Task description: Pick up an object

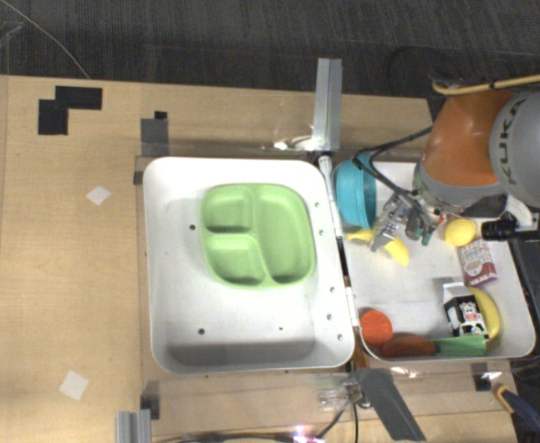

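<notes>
My gripper hangs over the upper left of the right bin, below the orange-banded wrist. Its fingers stand open, and nothing shows held between them. A small yellow banana-like piece lies just below and left of the fingertips, close to them. A blue cup lies on its side to the left of the gripper, against the bin wall. A yellow lemon sits just right of the gripper.
The right bin also holds a red packet, an orange ball, a dark red item, a green block and a banana beside a black-and-white box. A green divided plate lies in the left bin.
</notes>
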Robot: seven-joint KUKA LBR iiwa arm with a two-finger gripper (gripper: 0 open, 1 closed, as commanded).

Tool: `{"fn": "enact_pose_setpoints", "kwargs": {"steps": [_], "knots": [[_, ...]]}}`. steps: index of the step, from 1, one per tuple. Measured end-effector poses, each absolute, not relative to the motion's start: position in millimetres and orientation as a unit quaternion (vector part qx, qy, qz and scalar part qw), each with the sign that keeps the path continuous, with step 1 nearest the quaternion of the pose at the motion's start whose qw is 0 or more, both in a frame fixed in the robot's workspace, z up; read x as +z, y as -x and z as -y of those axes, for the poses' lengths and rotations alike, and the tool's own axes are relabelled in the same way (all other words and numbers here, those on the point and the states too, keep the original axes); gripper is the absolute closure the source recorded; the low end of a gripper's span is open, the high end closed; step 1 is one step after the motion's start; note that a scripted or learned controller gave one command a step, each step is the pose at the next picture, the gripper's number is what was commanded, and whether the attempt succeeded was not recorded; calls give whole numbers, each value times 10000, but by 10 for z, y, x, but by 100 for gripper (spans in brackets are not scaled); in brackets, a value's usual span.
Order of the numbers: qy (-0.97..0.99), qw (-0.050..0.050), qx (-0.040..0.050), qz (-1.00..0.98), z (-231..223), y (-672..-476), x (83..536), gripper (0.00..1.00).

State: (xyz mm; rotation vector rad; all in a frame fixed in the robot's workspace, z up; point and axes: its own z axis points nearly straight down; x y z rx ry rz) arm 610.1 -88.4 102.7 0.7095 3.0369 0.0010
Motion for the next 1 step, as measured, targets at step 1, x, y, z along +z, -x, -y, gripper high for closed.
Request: {"fn": "enact_pose_setpoints", "kwargs": {"steps": [1], "knots": [[-2693,72,32,-9630,143,-6320,1905,100]]}}
